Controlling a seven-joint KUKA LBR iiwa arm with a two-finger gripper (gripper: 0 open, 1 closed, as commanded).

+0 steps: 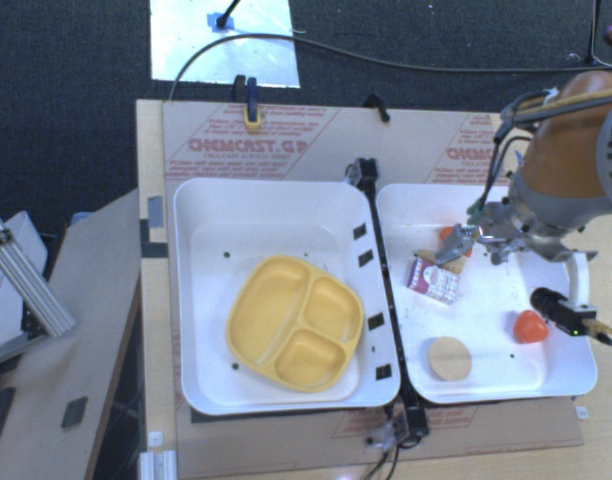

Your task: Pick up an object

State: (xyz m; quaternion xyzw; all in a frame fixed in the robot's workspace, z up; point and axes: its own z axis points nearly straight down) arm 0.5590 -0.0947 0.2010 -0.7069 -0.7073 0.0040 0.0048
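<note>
Looks like a robotics lab setup: a bench [106, 268] covered with protective-film board [286, 143], two white bins [196, 298] clamped side by side, loose cables [406, 63] on dark carpet, and aluminium framing [21, 273] off to the left

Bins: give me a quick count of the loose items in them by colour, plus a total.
Yellow: 1, the divided tray in the left bin.
Orange-red: 2, a piece by the claw and a piece near the right edge.
Tan: 1, the round disc.
Maroon and white: 1, the packet.
Total: 5
</note>
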